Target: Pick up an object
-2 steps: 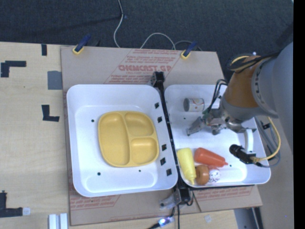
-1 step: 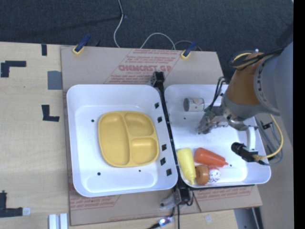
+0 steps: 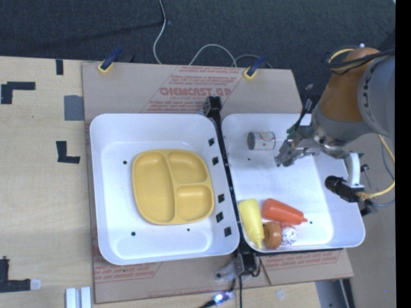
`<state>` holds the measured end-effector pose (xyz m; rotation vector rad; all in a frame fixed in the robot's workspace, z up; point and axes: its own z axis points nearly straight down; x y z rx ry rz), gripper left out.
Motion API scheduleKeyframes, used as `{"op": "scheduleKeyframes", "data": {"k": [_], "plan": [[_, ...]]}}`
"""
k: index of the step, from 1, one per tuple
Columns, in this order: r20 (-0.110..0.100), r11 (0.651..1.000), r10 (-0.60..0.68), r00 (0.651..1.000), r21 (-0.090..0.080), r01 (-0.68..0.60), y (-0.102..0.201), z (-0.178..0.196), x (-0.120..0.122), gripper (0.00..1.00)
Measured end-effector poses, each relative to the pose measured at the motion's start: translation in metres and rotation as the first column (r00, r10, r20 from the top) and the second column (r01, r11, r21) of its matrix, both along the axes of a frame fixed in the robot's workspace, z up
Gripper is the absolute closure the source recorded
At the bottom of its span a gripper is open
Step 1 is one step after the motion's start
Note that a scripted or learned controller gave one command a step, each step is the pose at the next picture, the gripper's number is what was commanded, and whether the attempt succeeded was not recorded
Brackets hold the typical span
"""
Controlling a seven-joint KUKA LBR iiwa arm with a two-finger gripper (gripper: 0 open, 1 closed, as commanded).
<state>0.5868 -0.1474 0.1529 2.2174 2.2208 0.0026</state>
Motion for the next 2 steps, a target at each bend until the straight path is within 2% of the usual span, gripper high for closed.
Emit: {"op": "scheduleKeyframes", "data": {"k": [1, 2], "plan": [[0.0, 1.0, 0.0, 1.0, 0.0, 0.0, 0.0, 0.053, 0.001, 1.0], [-0.006, 1.0, 0.003, 1.0, 0.002, -0.003, 0.052, 0.045, -0.017, 1.0]]}}
